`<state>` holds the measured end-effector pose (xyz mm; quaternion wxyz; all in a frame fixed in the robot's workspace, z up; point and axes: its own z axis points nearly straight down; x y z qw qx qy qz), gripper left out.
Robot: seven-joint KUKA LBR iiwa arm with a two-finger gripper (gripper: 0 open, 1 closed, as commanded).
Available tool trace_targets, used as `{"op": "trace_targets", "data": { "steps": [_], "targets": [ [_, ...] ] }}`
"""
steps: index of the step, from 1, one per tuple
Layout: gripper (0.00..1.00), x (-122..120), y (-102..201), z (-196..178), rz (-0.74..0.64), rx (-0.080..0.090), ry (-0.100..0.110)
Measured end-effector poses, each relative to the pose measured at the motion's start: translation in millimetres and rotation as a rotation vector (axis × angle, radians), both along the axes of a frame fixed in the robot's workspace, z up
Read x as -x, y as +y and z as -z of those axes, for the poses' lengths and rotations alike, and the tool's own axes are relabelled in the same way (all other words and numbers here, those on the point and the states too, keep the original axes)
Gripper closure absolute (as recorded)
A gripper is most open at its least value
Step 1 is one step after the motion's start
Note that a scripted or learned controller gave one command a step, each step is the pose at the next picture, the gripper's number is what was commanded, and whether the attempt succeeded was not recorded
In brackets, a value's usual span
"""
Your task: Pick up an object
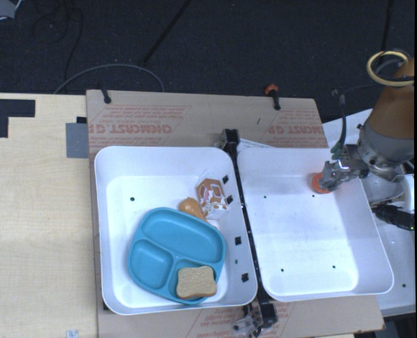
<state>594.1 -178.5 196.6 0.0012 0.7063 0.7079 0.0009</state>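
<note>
**Spotter:** Where's your gripper (pixel 333 174) sitting?

**Me:** At about two o'clock in the right bin (pixel 314 273), low against the far wall. It's hard up against a small orange object (pixel 319 182), which pokes out on its nine o'clock side. I can't tell from up here how the tool is set, or whether it has the thing at all.

**Spotter:** How do you reckon that one handles?

**Me:** My guess is light and roundish, possibly smooth, so it may roll or squirt out sideways. I'd take it across its middle, squarely, and not by an edge.

**Spotter:** Anything else on offer?

**Me:** The left bin (pixel 113 224) has a blue divided tray (pixel 167 248) at six o'clock, stiff and broad; its rim is the only place to take it. A slice of bread (pixel 196 282) lies in its near compartment, soft and crumbly. Just beyond the tray, around one o'clock, sit a crinkly wrapped snack (pixel 212 195) and a small orange lump (pixel 190 207) touching it.
</note>
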Motion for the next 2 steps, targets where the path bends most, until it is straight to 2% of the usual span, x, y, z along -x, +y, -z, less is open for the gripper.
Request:
{"op": "trace_targets", "data": {
  "steps": [1,2],
  "targets": [
    [1.0,0,-1,-4,0.0,-0.001,0.004],
    [1.0,-1,58,0,-0.002,-0.003,0.007]
  ]
}}
